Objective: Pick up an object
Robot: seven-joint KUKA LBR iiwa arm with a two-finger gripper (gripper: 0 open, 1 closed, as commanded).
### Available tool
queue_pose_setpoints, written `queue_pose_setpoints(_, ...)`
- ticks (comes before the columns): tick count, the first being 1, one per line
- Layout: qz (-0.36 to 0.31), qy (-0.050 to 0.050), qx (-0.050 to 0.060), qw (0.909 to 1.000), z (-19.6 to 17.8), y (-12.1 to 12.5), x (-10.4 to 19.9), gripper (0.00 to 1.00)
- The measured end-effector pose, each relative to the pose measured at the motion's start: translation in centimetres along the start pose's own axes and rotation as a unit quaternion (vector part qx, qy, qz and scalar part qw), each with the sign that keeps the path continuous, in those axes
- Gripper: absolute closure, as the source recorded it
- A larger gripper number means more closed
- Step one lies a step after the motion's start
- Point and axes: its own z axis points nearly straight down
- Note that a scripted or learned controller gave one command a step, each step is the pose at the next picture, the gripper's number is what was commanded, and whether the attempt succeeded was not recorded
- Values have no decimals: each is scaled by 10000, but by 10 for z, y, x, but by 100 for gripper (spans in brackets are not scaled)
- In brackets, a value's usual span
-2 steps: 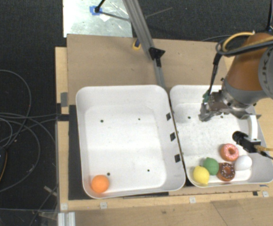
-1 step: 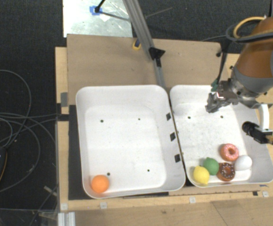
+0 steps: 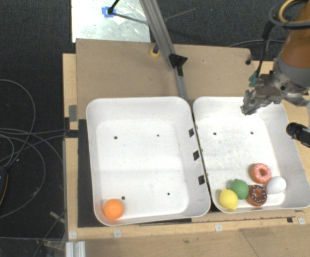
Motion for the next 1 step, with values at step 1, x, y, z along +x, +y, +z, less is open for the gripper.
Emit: queue_pose_setpoints(1,3,3,32,10000,-5,1,0,100)
